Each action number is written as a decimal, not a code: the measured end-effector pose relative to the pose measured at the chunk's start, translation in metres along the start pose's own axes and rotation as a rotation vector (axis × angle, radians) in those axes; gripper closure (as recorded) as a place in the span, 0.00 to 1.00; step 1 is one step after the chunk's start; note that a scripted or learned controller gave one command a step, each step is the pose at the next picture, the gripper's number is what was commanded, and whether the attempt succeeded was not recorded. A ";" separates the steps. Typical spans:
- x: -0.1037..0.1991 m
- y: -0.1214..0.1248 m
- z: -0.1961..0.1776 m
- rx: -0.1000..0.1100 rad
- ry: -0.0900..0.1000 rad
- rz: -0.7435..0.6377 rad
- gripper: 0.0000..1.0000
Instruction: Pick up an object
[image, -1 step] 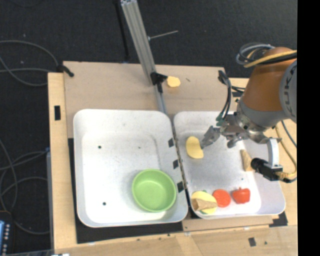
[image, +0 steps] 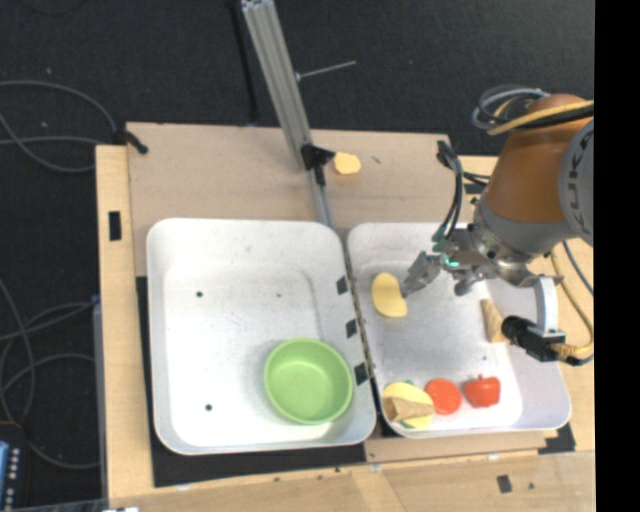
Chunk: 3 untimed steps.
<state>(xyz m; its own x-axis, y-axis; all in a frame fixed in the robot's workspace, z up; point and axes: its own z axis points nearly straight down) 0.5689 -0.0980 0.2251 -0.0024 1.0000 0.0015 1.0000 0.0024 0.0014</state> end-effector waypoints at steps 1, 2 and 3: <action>-0.002 -0.009 0.046 0.005 -0.004 0.004 0.00; -0.003 -0.010 0.110 0.007 -0.004 0.004 0.00; -0.005 -0.011 0.125 0.004 -0.004 0.004 0.00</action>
<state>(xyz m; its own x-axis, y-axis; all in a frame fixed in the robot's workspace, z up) 0.5584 -0.1033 0.0999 0.0021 1.0000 -0.0028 1.0000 -0.0021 -0.0022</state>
